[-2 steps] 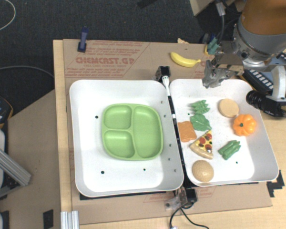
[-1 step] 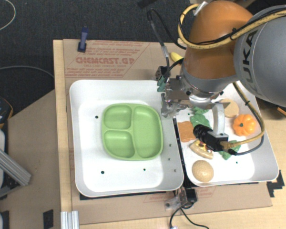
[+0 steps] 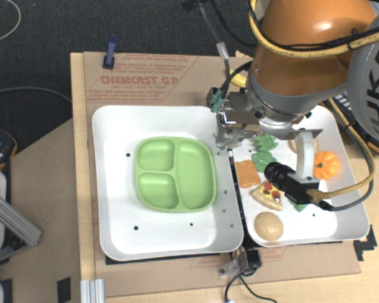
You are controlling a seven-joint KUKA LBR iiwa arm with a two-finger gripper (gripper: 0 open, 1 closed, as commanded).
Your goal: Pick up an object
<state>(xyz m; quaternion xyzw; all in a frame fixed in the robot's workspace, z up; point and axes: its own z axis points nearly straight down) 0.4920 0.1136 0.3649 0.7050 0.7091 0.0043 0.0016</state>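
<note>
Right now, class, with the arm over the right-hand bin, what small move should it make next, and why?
Probably lower straight down: the arm hangs above the right bin, whose toys, such as the orange pumpkin and pizza slice, lie loose beneath it.

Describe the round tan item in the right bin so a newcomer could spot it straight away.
Start at the right bin, the one the arm hangs over, and go to its near edge by the divider between the bins. The tan bun-like ball sits there, just below the pizza slice. It is the plain, smooth, round piece; its neighbours are flat, green or bright orange.
</note>
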